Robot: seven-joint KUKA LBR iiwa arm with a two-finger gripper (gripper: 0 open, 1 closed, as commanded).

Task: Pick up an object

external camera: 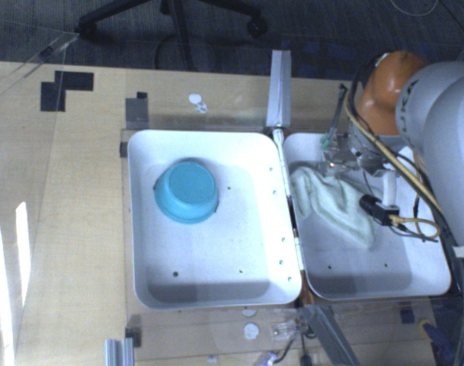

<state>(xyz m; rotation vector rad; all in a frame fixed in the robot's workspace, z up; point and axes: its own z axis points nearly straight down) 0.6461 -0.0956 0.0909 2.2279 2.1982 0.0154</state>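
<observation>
A blue bowl [187,191] lies upside down in the left bin [216,269], toward its upper left. A crumpled pale cloth [329,204] lies in the right bin [369,277], along its left side and middle. My gripper [340,161] is down in the right bin at the cloth's upper right edge, below the grey arm and its orange band [392,82]. The wrist and cables hide how the gripper meets the cloth.
A metal divider post [280,90] stands behind the seam between the bins. Black cables [399,219] loop from the wrist over the right bin. The wooden bench [56,227] spreads out to the left. A chair base [171,6] stands on the floor behind.
</observation>
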